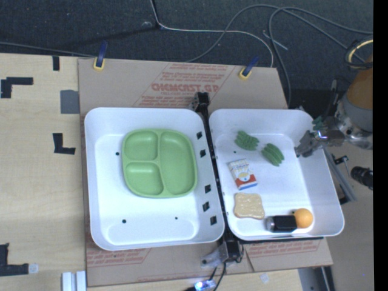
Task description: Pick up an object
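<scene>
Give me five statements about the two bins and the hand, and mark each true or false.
1. A green tray lies in the left bin. True.
2. The orange ball sits in the left bin. False: it is in the right bin, near the front corner.
3. The hand holds the toast. False: the hand is at the right bin's right rim, apart from the toast.
4. Two green pieces lie in the right bin. True.
5. The tray holds food. False: its compartments are bare.

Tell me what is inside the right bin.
The right bin holds two green pieces, a small carton, a tan slice, an orange ball and a black object. Whatever lies beneath them is covered.
</scene>
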Tool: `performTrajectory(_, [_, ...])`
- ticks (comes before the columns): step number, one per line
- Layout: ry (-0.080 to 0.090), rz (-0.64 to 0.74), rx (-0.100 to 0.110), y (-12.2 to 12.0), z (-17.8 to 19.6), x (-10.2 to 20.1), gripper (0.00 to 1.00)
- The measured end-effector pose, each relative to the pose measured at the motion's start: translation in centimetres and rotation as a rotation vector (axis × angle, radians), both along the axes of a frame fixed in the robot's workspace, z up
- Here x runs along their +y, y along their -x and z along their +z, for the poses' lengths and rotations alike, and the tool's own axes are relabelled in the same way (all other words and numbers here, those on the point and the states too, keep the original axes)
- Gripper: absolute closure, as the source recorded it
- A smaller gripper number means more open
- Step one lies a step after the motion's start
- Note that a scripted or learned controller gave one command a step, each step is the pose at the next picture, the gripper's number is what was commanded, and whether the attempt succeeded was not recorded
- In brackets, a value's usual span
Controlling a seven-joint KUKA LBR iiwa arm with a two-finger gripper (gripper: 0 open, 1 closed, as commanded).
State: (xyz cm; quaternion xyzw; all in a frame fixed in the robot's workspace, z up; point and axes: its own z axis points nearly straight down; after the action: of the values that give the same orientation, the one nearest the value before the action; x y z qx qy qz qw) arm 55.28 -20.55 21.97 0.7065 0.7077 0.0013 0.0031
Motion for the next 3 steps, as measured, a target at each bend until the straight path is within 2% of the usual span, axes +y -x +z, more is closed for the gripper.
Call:
performTrajectory(1, [0.000,-0.001,0.002,-0.1,4.9,-1.0,1.00])
performTrajectory(2, [-0.004,0.004,0.006,0.2,5.2,4.1,1.00])
performTrajectory(3, [-0.004,0.004,0.009,0.8,3.3,9.8,1.00])
